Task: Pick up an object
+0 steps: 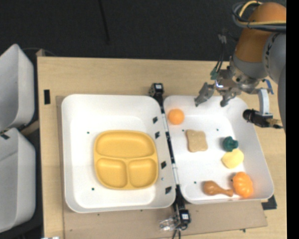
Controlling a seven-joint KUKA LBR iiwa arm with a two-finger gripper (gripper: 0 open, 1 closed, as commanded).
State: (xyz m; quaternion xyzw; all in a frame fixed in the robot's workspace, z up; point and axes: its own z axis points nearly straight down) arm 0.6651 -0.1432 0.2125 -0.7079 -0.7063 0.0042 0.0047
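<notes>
Two shallow white bins stood on the bench: a left bin (pixel 74 133) and a right bin (pixel 209 171). The left bin held one item, a yellow divided tray (pixel 125 159) with three compartments. The right bin held six items (all toy foods, by appearance): one orange ball (pixel 176 116), one slice of bread (pixel 196 140), one dark green piece (pixel 230 144) too small to identify, one pale yellow piece (pixel 232 159), one orange pumpkin (pixel 242 183), and one brown drumstick (pixel 217 188). Total counted across both bins was seven loose items. One arm with one gripper (pixel 213 97) was present.
</notes>
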